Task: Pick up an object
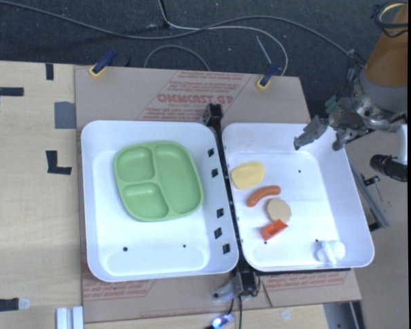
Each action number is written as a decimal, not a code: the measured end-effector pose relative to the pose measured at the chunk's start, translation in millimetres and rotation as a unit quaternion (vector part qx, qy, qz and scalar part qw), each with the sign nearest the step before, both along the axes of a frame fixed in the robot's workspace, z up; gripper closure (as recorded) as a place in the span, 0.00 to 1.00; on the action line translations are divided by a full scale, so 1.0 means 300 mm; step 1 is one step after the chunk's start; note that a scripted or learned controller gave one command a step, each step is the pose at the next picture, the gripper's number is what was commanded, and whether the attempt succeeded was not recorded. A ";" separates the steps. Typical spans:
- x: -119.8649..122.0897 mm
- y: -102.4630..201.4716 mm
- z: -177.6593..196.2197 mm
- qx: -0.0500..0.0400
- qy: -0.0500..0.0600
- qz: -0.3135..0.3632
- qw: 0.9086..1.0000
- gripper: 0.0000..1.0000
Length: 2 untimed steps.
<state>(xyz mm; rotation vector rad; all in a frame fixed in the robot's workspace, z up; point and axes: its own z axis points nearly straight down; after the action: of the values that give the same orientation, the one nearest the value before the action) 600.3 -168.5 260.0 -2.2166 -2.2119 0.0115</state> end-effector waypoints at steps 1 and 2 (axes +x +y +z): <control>0.006 0.002 0.020 -0.001 -0.005 0.002 1.000 0.00; 0.023 0.021 -0.187 -0.001 -0.002 0.002 1.000 0.00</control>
<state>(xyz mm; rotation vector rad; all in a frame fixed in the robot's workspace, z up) 607.1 -162.3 203.9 -2.2146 -2.2196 0.0080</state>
